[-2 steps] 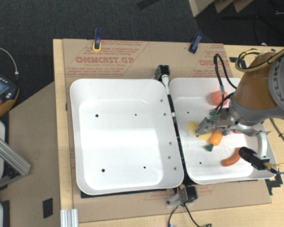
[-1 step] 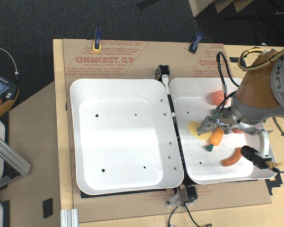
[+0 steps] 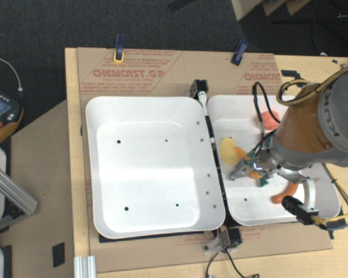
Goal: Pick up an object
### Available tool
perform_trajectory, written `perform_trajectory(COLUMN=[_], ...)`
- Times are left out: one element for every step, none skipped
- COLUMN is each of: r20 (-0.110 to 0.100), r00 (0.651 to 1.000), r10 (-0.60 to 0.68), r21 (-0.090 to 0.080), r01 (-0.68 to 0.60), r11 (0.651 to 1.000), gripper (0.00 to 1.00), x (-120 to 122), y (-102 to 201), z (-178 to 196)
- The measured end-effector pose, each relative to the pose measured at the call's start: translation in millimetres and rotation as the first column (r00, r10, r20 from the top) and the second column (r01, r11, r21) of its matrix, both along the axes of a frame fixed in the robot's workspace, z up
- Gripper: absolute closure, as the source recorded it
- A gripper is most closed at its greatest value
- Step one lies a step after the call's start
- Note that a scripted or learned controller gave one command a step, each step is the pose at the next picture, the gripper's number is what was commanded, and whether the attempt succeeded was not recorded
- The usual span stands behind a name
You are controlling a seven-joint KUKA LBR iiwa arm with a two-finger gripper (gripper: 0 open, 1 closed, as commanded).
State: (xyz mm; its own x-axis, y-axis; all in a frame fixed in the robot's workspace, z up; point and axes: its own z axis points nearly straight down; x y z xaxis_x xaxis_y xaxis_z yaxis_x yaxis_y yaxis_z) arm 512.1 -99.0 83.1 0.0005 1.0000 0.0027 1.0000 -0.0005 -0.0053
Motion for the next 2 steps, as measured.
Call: perform_trajectory(r20=[0.007,0.011], r00=[1.000,1.000], r10=[-0.001,0.009], r21=[-0.002,0.000], r01=[0.001,-0.009], r11=[1.000,1.000], gripper=[1.00,1.00], x=[2,-33], y=[-1,91], z=[12,106])
